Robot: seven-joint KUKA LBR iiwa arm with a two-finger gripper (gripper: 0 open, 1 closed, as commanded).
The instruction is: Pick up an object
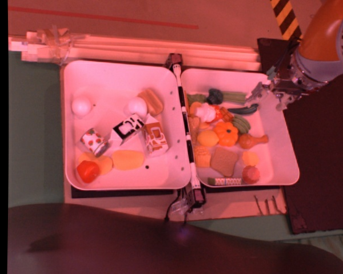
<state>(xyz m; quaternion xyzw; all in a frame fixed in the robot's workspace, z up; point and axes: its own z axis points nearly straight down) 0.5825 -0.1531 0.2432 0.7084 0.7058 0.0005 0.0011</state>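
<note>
The tool point(262, 92) is positioned above the upper right part of the right bin point(286, 153), beside a dark green vegetable point(244, 109); whether it is open or closed cannot be determined. An orange pumpkin point(226, 133) lies near the centre of that bin, left of and below the tool, untouched.

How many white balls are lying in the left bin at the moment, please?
2. One white ball lies near the left wall of the left bin; the other white ball sits near the middle, beside the bread-like piece. More could be hidden under other items.
</note>
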